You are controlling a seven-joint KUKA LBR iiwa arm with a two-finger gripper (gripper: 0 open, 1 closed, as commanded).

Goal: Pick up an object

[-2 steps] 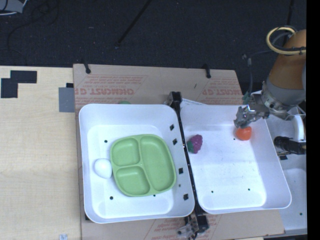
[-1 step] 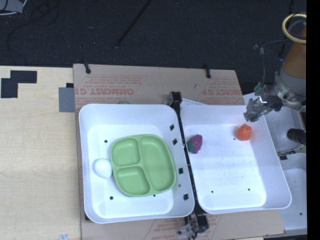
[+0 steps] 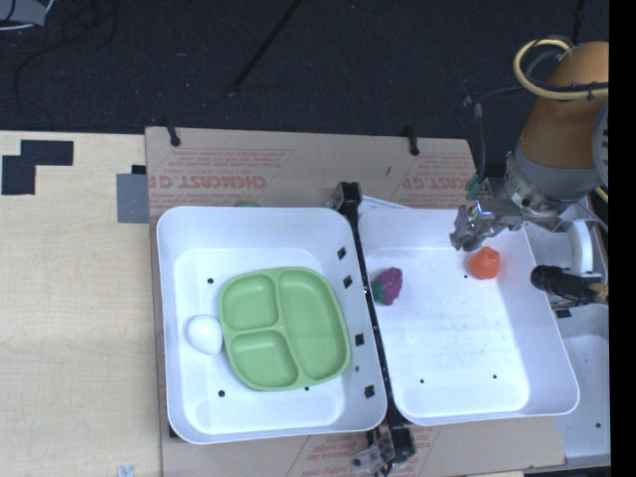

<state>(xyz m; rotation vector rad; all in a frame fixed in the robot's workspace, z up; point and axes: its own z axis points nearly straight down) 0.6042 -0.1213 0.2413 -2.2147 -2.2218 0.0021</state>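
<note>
Just below the tool (image 3: 475,229), the orange ball (image 3: 485,263) looks smooth and faintly glossy, like plastic. It lies in a white bin (image 3: 542,366) of smooth plastic with a soft sheen. Left of the tool, the purple lump (image 3: 387,285) has a bumpy, matt surface. Further left, the other bin (image 3: 189,232) has the same finish and holds a matt green plastic tray (image 3: 283,326) and a smooth white egg (image 3: 205,334). Brown printed cardboard (image 3: 298,172) lies behind the bins; the counter (image 3: 70,316) looks like pale matt wood.
</note>
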